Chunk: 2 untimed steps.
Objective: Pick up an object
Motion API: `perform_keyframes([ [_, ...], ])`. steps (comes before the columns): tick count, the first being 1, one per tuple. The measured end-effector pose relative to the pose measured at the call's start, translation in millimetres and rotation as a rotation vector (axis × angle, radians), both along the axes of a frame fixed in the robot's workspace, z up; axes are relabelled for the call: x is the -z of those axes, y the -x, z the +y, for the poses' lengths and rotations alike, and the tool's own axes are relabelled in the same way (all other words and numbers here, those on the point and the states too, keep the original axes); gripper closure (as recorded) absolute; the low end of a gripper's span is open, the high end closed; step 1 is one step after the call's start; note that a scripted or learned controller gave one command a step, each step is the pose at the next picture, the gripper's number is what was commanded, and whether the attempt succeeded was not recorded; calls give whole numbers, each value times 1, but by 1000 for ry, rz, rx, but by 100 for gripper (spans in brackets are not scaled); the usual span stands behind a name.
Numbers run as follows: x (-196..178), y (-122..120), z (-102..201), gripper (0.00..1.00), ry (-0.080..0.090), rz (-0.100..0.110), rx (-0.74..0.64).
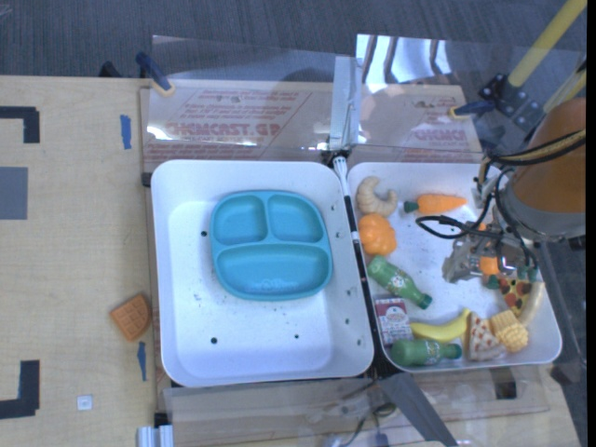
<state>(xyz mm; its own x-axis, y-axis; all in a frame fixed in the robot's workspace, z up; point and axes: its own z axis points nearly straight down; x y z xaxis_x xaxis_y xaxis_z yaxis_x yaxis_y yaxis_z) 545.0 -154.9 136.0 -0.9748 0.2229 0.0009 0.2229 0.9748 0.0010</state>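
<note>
Nearby, carrot (440,202), banana (441,328) and pizza slice (480,335) crowd the gripper (463,264); finger spacing seems indiscernible.

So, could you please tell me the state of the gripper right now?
Gripper: down in the right bin; whether it grips anything cannot be told.

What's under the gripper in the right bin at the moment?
The gripper is low over the right bin, above bare white floor. Small toy food pieces lie just to its right. Whatever sits directly beneath the gripper body is covered, so I cannot tell.
</note>
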Motion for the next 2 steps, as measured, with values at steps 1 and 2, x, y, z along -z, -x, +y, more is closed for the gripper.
perform_keyframes([
  [1,-2,-1,0,0,1,-4,-1],
  [2,47,-67,12,0,2,-11,167],
])
